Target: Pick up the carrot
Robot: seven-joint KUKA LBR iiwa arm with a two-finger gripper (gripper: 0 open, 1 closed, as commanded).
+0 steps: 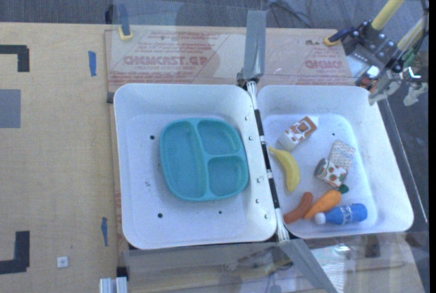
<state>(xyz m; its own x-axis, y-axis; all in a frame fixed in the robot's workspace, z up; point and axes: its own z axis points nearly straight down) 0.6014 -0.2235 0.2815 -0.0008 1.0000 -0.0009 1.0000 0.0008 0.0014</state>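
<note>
In the right bin (381, 122), close to its near edge, lies a blue and white bottle (344, 214). Just behind it lies the carrot (325, 202), orange, tilted, touching the bottle. A red sausage (298, 207) lies just left of the carrot. A bit farther back are a yellow banana (287, 167) by the bin's left wall and a small printed packet (337, 163). Behind them sits a little carton (298, 133). The left bin (136, 114) holds a teal plate (204, 158) with three parts. Far back on the right, the gripper (394, 84) hangs above the bin's far corner, well apart from the carrot. It holds nothing, and it is too blurry to tell how it is set.
</note>
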